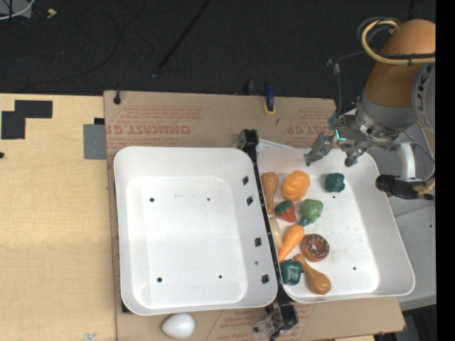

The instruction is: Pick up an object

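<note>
Tan bench (50, 226), black floor (178, 34) behind

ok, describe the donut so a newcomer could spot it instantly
Look in the right-hand shallow white bin, at the cluster of toy food along its left side. Low in that cluster lies the round brown chocolate-glazed donut, beside the orange carrot. It is the only ring-shaped piece.

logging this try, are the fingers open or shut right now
Open. The gripper hangs over the right bin's far edge with its two fingers splayed apart and nothing between them; the teal toy lies just below.
</note>
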